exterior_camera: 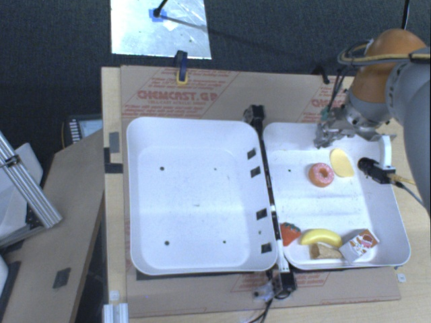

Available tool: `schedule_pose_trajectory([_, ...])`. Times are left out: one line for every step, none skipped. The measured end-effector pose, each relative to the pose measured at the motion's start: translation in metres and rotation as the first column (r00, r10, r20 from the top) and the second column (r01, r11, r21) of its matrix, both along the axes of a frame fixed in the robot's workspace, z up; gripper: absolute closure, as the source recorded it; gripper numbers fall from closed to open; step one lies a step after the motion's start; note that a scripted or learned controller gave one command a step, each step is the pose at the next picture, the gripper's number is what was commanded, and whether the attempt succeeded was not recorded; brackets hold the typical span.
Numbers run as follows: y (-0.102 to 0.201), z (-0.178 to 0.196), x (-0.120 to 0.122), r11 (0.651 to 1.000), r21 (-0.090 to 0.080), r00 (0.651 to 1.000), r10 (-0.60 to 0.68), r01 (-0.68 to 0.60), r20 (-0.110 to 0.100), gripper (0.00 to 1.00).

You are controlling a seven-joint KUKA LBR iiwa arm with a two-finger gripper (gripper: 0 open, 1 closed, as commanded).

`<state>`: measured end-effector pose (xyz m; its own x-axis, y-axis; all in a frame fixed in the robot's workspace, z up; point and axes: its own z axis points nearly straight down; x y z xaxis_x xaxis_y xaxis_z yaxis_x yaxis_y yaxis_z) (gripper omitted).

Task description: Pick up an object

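Above right bin (387, 200), claw (326, 138).

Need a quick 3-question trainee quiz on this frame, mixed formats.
1. True or false: the pink donut lies in the right bin.
2. Which item lies nearest the tool? A) banana B) yellow slice C) small carton
3. Fill in: the red strawberry-like piece sits at the right bin's front-____ corner.

Key: 1 true; 2 B; 3 left (by the divider, beside the banana).
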<state>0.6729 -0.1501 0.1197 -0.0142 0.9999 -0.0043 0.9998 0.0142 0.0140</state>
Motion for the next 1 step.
schedule_pose_trajectory([0.0284, 0.084, -0.0024, 1.0, 0.003, 1.0, -0.007, 0.007, -0.004, 1.0])
